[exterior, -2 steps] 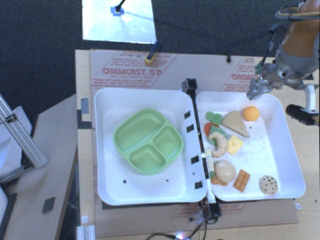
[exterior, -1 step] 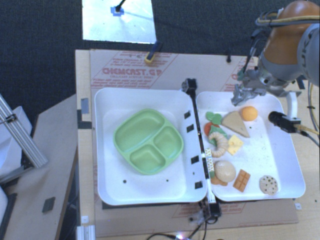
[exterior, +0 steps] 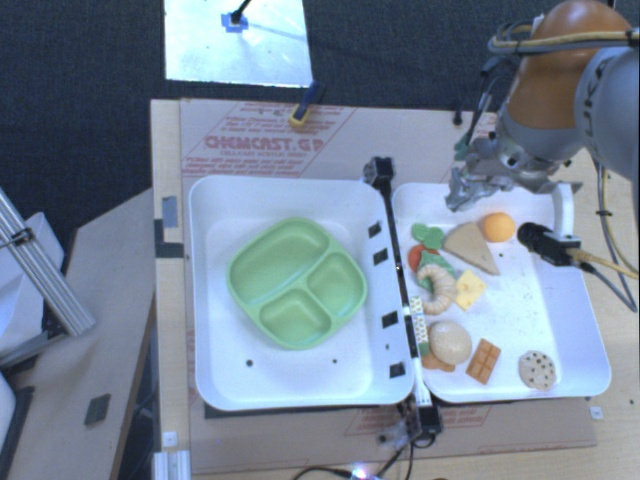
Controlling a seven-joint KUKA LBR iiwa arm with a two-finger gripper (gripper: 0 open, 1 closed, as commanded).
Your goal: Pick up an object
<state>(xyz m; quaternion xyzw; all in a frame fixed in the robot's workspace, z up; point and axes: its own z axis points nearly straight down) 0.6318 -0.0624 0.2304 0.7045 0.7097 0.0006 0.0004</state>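
Now the tool (exterior: 462, 190) hangs at the 12 o'clock end of the right bin (exterior: 580, 313), above the toy food. I cannot tell if it is open or closed, and nothing shows in it. The orange ball (exterior: 497, 227) and the tan wedge (exterior: 474, 247) lie just toward 5 o'clock from it. I think this is the reaching step. Next it should go down over one toy and squeeze.

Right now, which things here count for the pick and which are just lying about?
For the pick:
gripper
orange ball
tan wedge
yellow cube
shrimp
bread roll
orange wafer
cookie
right bin

Lying about:
green divided plate
left bin
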